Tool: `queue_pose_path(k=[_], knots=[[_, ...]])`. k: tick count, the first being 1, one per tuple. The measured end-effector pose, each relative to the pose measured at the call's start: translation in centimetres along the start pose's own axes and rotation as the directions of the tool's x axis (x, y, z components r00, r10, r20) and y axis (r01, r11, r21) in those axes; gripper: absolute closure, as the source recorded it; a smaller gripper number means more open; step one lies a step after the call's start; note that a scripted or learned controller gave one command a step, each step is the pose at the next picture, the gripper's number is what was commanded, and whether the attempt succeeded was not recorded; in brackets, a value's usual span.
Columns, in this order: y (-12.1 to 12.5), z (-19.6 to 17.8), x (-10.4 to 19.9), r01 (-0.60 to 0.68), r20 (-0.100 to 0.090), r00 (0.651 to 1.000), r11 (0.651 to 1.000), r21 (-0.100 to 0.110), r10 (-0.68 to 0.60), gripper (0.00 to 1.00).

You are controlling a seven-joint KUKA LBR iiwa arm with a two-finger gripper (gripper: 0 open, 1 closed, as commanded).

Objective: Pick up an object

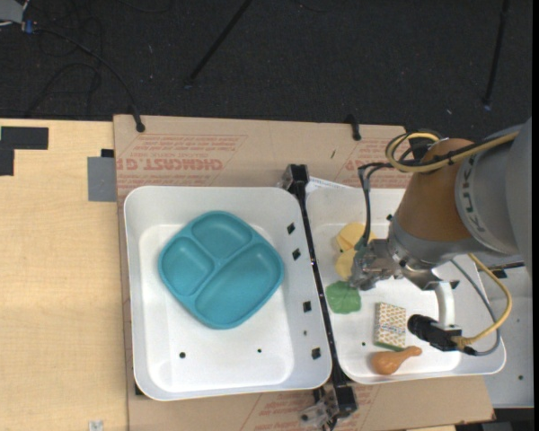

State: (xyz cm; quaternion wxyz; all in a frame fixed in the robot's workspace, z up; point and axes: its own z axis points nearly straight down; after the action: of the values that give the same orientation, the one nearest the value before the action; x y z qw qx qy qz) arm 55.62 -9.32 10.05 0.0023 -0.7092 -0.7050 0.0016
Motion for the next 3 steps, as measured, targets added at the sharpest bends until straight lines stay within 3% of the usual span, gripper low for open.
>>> queue_pose_path(k=[3], knots=[[1.2, -13.0, -1.2, 0.007, 0.001, 1.000, 1.000, -0.007, -0.007, 1.00]])
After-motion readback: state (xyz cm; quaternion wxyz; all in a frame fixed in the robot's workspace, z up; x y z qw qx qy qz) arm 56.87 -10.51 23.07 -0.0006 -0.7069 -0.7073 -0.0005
